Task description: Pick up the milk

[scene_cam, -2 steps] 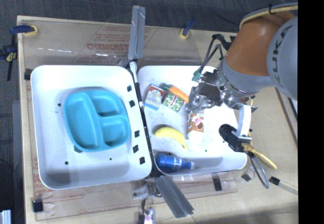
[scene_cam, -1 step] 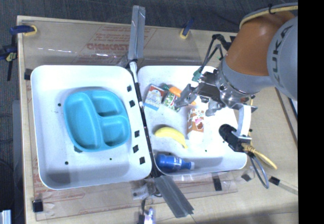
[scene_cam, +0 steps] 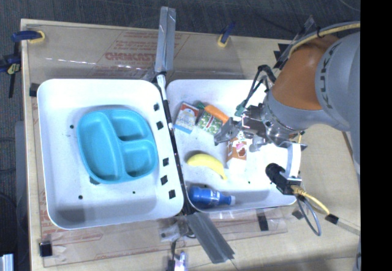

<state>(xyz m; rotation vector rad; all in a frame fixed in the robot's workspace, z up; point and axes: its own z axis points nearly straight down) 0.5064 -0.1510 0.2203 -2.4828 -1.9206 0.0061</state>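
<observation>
1. Dark carpet borders a pale wooden bench [scene_cam: 73, 37] that bears two shallow white bins side by side, the left bin [scene_cam: 55, 202] and the right bin [scene_cam: 196, 89], both seen from above at a slant.
2. Milk: a small carton [scene_cam: 237, 149] with a red-brown and white face lies in the middle of the right bin, directly beneath the wrist hardware; its upper end is hidden by the metal parts, so its label cannot be read.
3. Gripper [scene_cam: 229, 132]: it sits low over the right bin, just above and left of the carton. Whether it touches or grasps the carton cannot be told, and how wide it stands cannot be made out.
4. Arm [scene_cam: 318, 80]: grey, with an orange band, it enters from the right and is cut off at that edge; it hides the bin's right wall.
5. Neighbours in the right bin: a yellow banana [scene_cam: 207, 164] just left of and below the carton; a blue bottle [scene_cam: 208, 197] near the front wall; a white and blue packet [scene_cam: 185, 118] and a green and orange box [scene_cam: 210, 118] toward the rear, the box partly covered by the gripper.
6. Left bin: a blue divided tray [scene_cam: 118, 144] lies at its centre.
</observation>
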